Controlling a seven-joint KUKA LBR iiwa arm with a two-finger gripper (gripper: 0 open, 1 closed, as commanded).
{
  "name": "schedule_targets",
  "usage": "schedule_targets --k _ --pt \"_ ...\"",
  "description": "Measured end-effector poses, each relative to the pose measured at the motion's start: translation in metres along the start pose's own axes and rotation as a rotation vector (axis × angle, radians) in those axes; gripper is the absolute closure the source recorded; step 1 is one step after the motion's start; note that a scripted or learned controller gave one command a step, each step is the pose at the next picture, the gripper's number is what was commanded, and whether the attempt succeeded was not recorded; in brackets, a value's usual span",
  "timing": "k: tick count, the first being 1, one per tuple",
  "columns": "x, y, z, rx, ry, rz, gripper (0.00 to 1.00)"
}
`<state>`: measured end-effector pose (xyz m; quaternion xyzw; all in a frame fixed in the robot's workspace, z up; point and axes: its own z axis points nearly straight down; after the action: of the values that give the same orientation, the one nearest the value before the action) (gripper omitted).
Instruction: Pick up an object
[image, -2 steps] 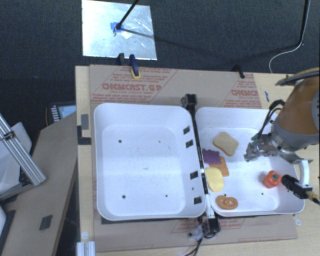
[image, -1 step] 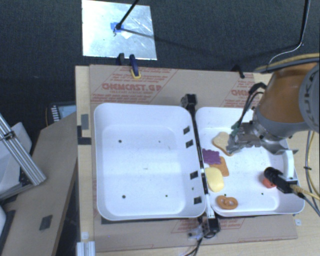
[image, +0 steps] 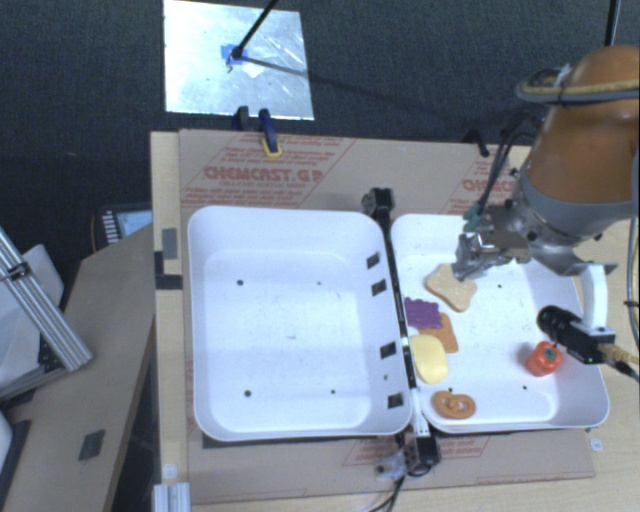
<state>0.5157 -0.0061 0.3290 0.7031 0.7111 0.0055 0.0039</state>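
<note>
Risk lay in a slip; we could not tell how our gripper (image: 468, 266) stood, low over the bread-shaped toy (image: 451, 290) at its six o'clock; the purple piece (image: 424, 314) crowded nearby.

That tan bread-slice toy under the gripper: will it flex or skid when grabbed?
The bread slice looks like rigid moulded plastic, so probably stiff and light. It lies flat on the smooth right bin, so it may skid. The gripper sits at its upper edge.

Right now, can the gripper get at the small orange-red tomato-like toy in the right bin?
Probably yes: the toy lies apart from the other items, uncovered from above, while the gripper is over the tan bread-shaped piece.
</note>
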Motion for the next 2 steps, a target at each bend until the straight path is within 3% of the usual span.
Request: schedule_targets --k 1,2 --pt "0.028 0.013 -0.116 -0.002 0.0 0.003 1.0" --pt "0.07 -0.018 -0.141 0.007 0.0 0.002 1.0"
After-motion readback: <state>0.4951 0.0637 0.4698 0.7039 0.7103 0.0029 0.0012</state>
